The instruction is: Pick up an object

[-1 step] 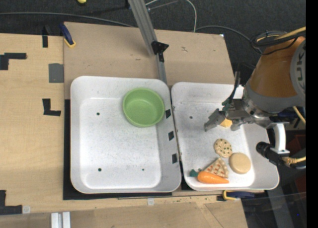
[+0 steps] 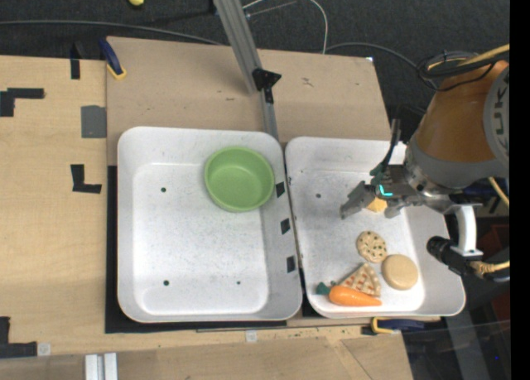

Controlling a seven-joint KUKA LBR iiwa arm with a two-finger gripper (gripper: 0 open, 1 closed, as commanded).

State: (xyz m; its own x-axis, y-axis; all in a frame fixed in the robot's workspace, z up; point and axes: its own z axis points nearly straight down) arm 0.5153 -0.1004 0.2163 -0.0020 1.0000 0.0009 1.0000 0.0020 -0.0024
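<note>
From the camera view, I judge the pick as barely begun: nothing is lifted, and every object lies on a bin floor. My claw (image 2: 370, 203) hangs over the middle of the right bin (image 2: 319, 163), its two dark fingers spread apart and pointing down and to the left, with only bare white floor between them. It holds nothing that I can see. I cannot tell how high above the bin floor it sits.

The nearest candidate is a round cookie (image 2: 372, 246), pale tan with dark specks, lying flat just below the claw toward the near edge of the bin. Just beyond it, down and to the right, is a smooth beige round piece, perhaps a bun (image 2: 400, 271), thicker and domed. Further down from the claw, against the bin's near wall, a wedge-shaped pizza slice (image 2: 362, 278) rests touching an orange carrot (image 2: 351, 295) that lies lengthwise along the wall. These four sit close together, so a grasp on one may nudge another.

Well away to the claw's left, in the left bin (image 2: 141, 204), is a green bowl (image 2: 238, 178), upright.

What is left, as I read it: line up over one object, descend, close, and lift.
</note>
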